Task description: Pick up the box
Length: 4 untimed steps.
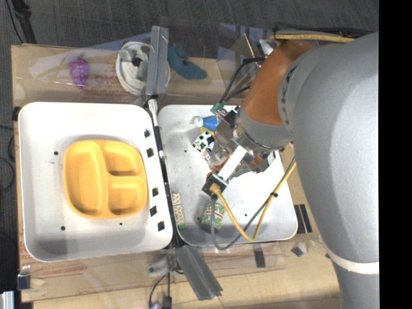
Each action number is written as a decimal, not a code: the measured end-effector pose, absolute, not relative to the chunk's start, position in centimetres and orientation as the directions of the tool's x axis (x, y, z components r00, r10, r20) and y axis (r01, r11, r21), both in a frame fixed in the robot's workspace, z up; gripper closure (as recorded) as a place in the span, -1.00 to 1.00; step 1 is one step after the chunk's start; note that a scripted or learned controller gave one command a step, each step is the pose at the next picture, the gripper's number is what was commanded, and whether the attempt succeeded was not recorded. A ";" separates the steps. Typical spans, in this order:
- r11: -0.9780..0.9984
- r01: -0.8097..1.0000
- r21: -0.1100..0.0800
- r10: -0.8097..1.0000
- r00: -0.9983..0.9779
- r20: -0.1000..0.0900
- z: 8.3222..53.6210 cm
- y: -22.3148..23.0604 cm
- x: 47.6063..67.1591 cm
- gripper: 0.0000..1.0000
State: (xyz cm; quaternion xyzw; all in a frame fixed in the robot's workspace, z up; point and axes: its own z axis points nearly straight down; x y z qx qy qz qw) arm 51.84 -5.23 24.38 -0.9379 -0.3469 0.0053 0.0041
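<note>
A grey KUKA arm (335, 140) with an orange band reaches in from the right and hangs over the right bin (283, 227), one of two shallow white bins on the bench. The left bin (38, 237) holds a yellow divided tray (106, 176). The gripper (220, 140) sits low over the upper middle of the right bin, masked by the wrist. Whether the claw is open or closed cannot be told from this angle, and nothing can be seen in its hold.

The box (214, 215), a small carton with green print, lies near the front edge of the right bin, apart from the gripper and not yet lifted. A narrow pack (178, 210) rests against that bin's left wall, near the box. A black-and-white chequered packet (204, 140) and a blue-and-white item (202, 121) lie just beside the gripper.

The box looks like light, thin card: stiff along its edges but likely to dent on its broad faces, with a printed skin that may be slick. The safer hold would be across its shorter width, near the middle, with gentle pressure. The wall close by leaves little room on that side.
</note>
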 end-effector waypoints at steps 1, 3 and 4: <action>-0.622 0.783 -0.005 0.783 0.622 -0.002 25.2 -5.5 59.0 1.00; -0.848 0.530 -0.006 0.530 0.848 -0.005 22.9 -7.1 48.7 1.00; -0.906 0.422 -0.005 0.422 0.906 -0.005 23.7 -4.1 56.2 1.00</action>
